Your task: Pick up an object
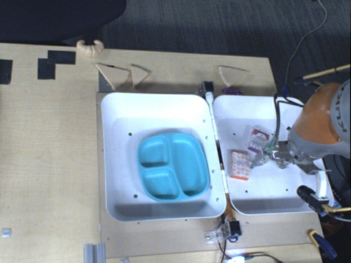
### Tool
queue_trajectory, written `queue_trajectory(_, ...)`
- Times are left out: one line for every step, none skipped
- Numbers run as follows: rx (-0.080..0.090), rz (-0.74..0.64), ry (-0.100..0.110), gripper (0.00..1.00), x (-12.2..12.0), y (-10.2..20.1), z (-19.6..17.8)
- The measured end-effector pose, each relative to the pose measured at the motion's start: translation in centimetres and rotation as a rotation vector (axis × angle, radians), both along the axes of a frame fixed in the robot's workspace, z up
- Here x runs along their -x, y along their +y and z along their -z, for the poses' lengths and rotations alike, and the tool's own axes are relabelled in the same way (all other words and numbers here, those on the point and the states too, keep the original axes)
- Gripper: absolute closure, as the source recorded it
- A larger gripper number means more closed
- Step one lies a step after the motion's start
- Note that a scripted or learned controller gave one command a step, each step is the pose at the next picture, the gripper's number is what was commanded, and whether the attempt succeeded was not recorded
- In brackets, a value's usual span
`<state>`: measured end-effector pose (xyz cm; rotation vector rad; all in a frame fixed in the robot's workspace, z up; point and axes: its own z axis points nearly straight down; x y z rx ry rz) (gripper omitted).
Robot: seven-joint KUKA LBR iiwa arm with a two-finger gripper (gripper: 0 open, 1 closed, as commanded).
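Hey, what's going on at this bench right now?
The robot arm reaches in from the right, its gripper low over the right bin, next to an orange packet and a pinkish packet. I can't tell that it has hold of either. A blue divided tray lies in the left bin.

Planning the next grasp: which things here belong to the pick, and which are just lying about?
Job: end effector, orange packet, pale packet, both in right bin.
Lying about, likely: blue tray in left bin, tan lump on bench.
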<state>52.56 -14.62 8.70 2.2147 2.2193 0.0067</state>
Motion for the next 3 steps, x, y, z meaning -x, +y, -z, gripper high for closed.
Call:
queue_trajectory(0.002,-0.001,-0.006,1.0,-0.2,0.0,-1.2)
queue_trajectory(0.001,0.0,0.003,1.0,-2.6,-5.7,-4.7)
queue_trajectory(0.0,-0.004,0.003,1.0,-5.2,-6.0,-8.1)
